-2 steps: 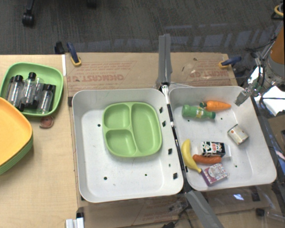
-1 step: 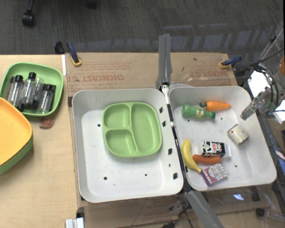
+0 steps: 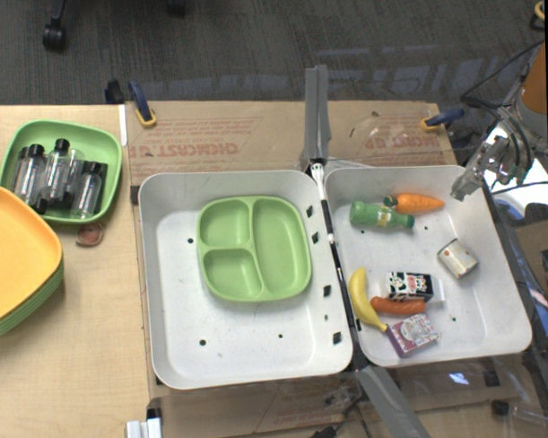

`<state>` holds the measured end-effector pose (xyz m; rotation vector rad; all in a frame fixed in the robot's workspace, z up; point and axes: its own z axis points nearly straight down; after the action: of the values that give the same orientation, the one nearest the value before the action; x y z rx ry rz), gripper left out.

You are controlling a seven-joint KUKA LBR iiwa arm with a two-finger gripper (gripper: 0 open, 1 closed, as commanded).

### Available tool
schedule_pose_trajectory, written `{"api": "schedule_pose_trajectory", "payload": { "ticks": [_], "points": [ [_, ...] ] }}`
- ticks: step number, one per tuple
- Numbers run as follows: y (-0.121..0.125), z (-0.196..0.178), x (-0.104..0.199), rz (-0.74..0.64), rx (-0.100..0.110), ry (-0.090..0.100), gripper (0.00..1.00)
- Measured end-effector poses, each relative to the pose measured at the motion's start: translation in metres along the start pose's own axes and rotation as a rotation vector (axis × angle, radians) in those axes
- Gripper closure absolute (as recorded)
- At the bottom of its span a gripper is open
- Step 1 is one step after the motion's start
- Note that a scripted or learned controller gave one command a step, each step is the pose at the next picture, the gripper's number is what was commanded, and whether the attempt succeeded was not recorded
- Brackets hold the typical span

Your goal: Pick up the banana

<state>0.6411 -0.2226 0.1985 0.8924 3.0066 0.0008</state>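
Down in the right bin [image 3: 490,251] lies one banana [image 3: 364,298], beside one sausage [image 3: 398,304], one carton [image 3: 409,284], one carrot [image 3: 419,201], one bottle [image 3: 380,215]. Gripper [image 3: 470,182] hovers over the bin's far right corner; its opening can't be told.

The curved banana [image 3: 365,298] was yellow, the tapered carrot [image 3: 419,201] orange, the lying plastic bottle [image 3: 381,215] green. A three-compartment plastic plate [image 3: 253,248] was pale green. The small carton [image 3: 409,285] bore black-and-white patches; the flat packet [image 3: 413,334] was purple. Both shallow bins [image 3: 169,289] were white.
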Motion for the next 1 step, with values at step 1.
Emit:
{"api": "schedule_pose_trajectory", "payload": {
  "ticks": [1],
  "points": [
    [-0.0296,-0.0051,0.0468,-0.202,0.000,0.002,1.00]
  ]
}}
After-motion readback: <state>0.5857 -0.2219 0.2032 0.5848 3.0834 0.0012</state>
